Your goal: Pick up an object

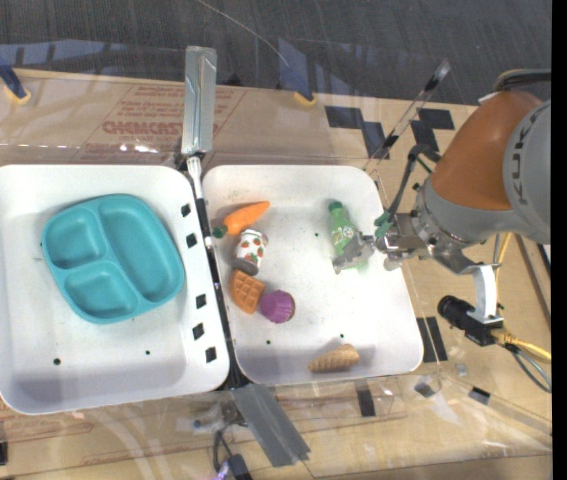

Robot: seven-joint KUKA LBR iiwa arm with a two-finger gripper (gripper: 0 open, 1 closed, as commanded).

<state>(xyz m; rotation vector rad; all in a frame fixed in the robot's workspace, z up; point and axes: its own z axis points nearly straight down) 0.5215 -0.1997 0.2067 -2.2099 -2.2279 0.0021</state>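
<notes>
Jaws of grey gripper (pixel 355 255) at near end of green plastic bottle (pixel 341 229), right bin; spread unclear, cannot tell; suggest centring over bottle body before closing.

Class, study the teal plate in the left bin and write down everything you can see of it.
The teal plate is a rounded-square divided dish with three compartments: one long section along one side and two smaller ones beside it. It looks like smooth moulded plastic, evenly coloured and without visible marks. It lies flat and right side up, turned at an angle to the walls of the left bin, on the bin's white floor. Nothing lies in it or touches it.
</notes>
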